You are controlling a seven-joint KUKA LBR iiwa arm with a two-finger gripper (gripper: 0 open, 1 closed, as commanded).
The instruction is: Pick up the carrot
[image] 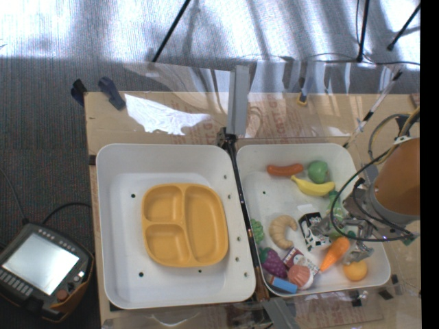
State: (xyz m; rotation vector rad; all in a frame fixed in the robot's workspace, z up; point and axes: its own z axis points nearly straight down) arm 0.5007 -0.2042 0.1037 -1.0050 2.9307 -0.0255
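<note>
here your grey, orange-banded arm (401,184) hangs low over the small orange plastic carrot (334,253); cables hide its gripper (353,242), so you cannot tell the jaws' state.

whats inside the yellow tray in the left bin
Nothing shows in the yellow tray: all three compartments look bare. It lies flat in the left bin, so the bin floor beneath it is hidden.

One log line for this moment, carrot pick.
phase: approach | end effector: low in right bin, beside carrot | carrot: lying in bin, not lifted | left bin: yellow tray
</note>
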